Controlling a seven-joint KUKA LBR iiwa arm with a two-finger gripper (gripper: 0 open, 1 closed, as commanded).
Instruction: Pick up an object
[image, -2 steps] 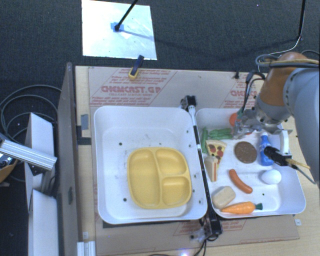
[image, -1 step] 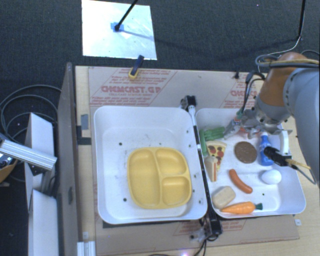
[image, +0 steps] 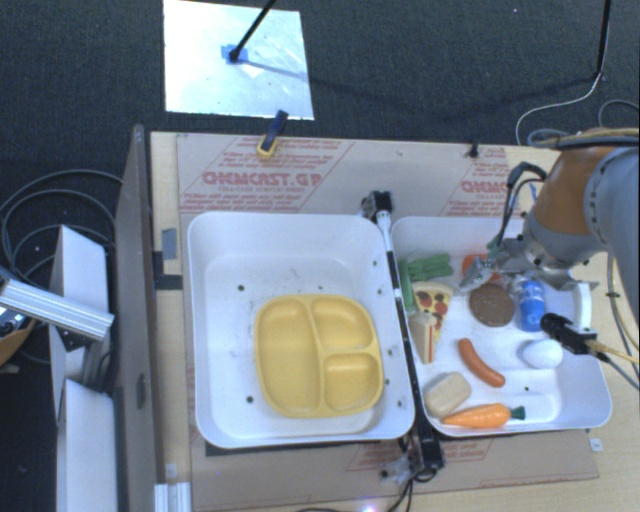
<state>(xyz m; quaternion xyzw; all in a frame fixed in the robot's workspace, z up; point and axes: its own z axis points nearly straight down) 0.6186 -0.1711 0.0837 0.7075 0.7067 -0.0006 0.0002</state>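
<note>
Nothing's picked up yet, far as I can see. The gripper (image: 492, 268) hangs low at the back of the right white bin (image: 598, 400), just above the flat brown round cookie (image: 492, 304). Can't tell how the claw is set. The orange carrot (image: 480, 416) and red sausage (image: 481, 362) lie untouched nearer the front.

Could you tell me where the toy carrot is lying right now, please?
The carrot lies along the near edge of the right bin, just below the bread roll and the sausage.
</note>
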